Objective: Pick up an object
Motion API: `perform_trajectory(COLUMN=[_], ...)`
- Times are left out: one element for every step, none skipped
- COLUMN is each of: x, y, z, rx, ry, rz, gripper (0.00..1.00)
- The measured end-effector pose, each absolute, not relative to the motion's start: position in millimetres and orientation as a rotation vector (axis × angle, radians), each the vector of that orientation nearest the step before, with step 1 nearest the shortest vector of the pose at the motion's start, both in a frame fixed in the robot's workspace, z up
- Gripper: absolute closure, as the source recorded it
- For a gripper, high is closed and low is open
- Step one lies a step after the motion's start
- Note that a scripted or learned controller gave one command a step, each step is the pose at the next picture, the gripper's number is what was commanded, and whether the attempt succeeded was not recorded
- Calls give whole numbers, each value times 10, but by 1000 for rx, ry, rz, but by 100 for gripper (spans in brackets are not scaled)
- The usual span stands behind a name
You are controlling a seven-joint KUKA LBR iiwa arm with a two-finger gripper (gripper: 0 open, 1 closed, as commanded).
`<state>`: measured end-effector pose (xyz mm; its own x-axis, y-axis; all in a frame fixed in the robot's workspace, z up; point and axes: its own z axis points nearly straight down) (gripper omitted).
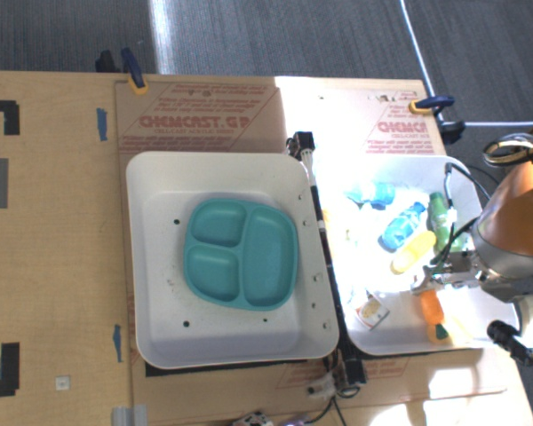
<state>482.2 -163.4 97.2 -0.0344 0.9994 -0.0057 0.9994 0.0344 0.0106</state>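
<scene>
Near edge of right bin (400, 346): orange carrot-like toy (433, 312), long axis running near-far, lying just near-side of the gripper (440, 276). Arm enters from the right. Jaw state: can't tell, glare washes it out. Just beyond the gripper: yellow piece (412, 251), blue bottle (401, 227), green bottle (439, 213). Left bin (151, 256) holds a teal divided plate (241, 252). Judgement: carrot is the closest pick.

One fixed camera hangs above my bench, looking down at a slant from fairly far, with the left bin (151, 238) central, the right bin (373, 335) beside it, and my arm (515, 224) entering rightward.
</scene>
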Motion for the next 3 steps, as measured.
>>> perform_trajectory(x=[4821,4801,4812], y=[-1634,-1689,-1682], z=[971,863,868], rx=[2175,1907,706], ry=[2251,2495,3054], rz=[5,2,-2], gripper=[0,0,0])
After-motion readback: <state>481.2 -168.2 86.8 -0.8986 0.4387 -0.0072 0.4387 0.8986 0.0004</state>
